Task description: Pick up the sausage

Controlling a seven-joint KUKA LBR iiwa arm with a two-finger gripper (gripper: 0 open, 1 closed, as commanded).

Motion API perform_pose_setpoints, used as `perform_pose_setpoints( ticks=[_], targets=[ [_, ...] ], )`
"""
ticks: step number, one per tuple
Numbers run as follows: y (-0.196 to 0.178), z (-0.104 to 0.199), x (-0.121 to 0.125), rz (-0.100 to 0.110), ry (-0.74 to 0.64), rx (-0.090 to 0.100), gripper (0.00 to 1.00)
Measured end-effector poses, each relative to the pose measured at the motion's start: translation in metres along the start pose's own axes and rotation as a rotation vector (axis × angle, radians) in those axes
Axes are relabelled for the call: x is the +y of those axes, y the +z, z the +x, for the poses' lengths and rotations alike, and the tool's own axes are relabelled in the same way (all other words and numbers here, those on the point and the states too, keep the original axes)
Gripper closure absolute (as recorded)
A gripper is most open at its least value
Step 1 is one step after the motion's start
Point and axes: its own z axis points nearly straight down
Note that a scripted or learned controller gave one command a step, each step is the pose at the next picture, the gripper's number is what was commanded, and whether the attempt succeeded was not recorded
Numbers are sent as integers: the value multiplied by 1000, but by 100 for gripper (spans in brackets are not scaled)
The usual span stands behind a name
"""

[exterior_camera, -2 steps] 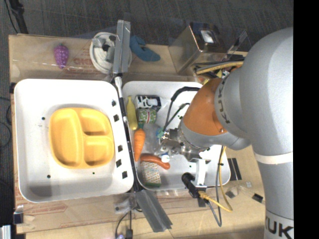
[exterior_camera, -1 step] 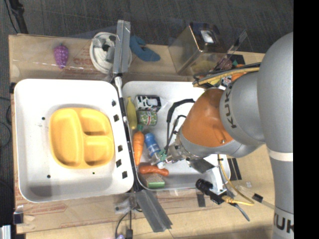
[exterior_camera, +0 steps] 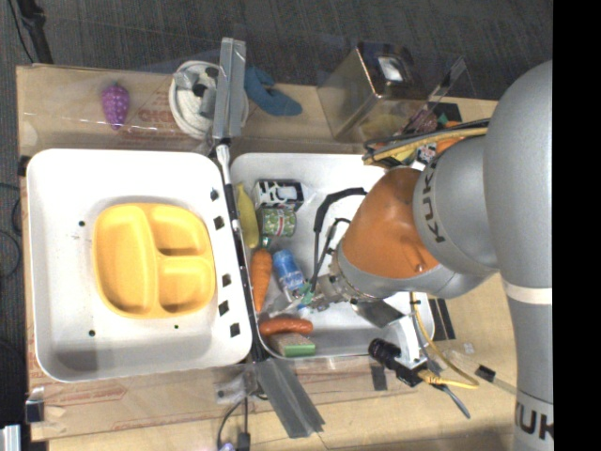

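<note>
A light wooden bench [exterior_camera: 122, 397] is seen across the frame, with dark grey carpeted floor [exterior_camera: 282, 7] along the top. Two shallow white bins are set side by side on it. The left bin [exterior_camera: 56, 252] is occupied by a yellow divided tray [exterior_camera: 155, 256] lying near its centre. The right bin [exterior_camera: 319, 172] is crowded along its left wall: a yellow banana-like item [exterior_camera: 247, 216] at the top, a black-and-white packet [exterior_camera: 279, 193] and a green can [exterior_camera: 278, 222] beside it, an orange carrot [exterior_camera: 260, 280] below, and a blue bottle [exterior_camera: 287, 274] just to the right of the carrot. The sausage [exterior_camera: 285, 326], reddish-brown, is found lying crosswise near the bin's lower left corner, with a green block [exterior_camera: 297, 349] just beneath it.

The grey arm with its orange band [exterior_camera: 380, 238] is extended from the right over the right bin. The gripper [exterior_camera: 313, 296] is lowered between the blue bottle and the sausage, just above the sausage; whether it is wide or narrow cannot be told, and nothing is seen held.

Behind the bins, on the upper strip of bench, a purple object [exterior_camera: 115, 103], a white roll [exterior_camera: 194, 97], a blue cloth-like item [exterior_camera: 268, 92] and a brown box [exterior_camera: 376, 87] are placed.
</note>
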Motion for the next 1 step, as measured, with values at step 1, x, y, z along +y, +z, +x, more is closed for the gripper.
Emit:
perform_pose_setpoints(
  ticks=[1],
  targets=[
    [0, 0, 0, 0, 0, 0, 0]
  ],
)
